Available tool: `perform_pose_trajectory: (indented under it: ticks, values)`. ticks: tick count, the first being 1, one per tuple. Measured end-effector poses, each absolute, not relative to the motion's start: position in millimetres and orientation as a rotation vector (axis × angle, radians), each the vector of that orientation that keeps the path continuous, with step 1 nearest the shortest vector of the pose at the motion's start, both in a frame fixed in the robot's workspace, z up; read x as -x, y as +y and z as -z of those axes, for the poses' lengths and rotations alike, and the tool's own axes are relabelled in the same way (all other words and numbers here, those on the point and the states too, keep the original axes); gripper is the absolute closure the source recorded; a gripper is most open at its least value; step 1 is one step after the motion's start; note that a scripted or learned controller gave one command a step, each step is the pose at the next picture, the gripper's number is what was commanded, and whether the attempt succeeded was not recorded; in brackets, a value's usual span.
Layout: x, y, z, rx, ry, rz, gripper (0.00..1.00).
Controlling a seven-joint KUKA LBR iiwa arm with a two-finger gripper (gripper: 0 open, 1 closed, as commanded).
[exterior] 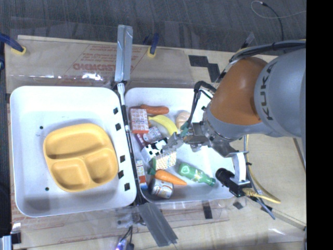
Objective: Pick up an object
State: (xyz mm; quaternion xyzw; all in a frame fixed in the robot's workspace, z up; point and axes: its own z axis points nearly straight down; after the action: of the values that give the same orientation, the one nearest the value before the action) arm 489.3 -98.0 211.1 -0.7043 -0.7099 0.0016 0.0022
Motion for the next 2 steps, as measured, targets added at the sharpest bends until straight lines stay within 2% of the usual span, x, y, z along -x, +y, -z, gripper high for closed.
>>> perform_pose_trajectory:
  ticks: [1, 2]
  values:
    - [-482.4, -163.9, -105.0, 2.307, -2.125, -0.004, 0.0]
    - [-482.6, -163.8, -105.1, 2.307, -2.126, -0.004, 0.0]
